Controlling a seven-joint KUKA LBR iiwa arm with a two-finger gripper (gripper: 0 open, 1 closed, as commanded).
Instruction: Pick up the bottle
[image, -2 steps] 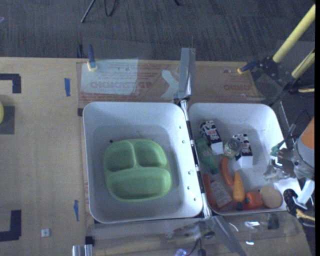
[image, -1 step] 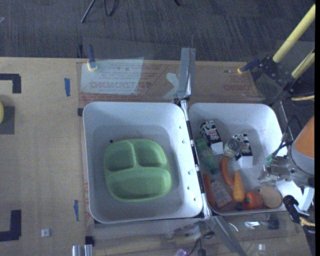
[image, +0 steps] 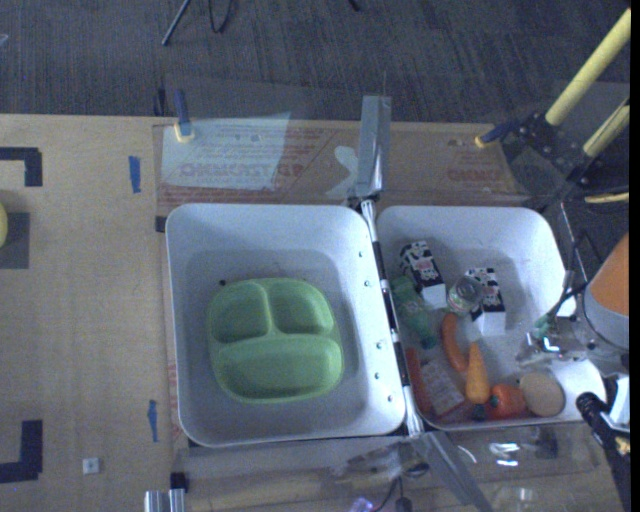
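A small clear bottle (image: 463, 294) lies in the right bin (image: 535, 232), near its middle, between two cow-patterned cartons (image: 422, 267) (image: 487, 293). My arm comes in from the right edge, its orange band (image: 612, 285) over the bin's right rim. The gripper (image: 545, 342) hangs low over the right side of that bin, to the right of the bottle and apart from it. It stands just above a tan egg-shaped thing (image: 543, 393). Nothing shows between its jaws.
The right bin also holds a green item (image: 411, 306), two orange carrots (image: 455, 341) (image: 477, 373), a red vegetable (image: 506, 400) and a flat packet (image: 439, 384). The left bin (image: 200, 240) holds a green divided plate (image: 274, 338). A metal divider (image: 372, 150) stands behind the bins.
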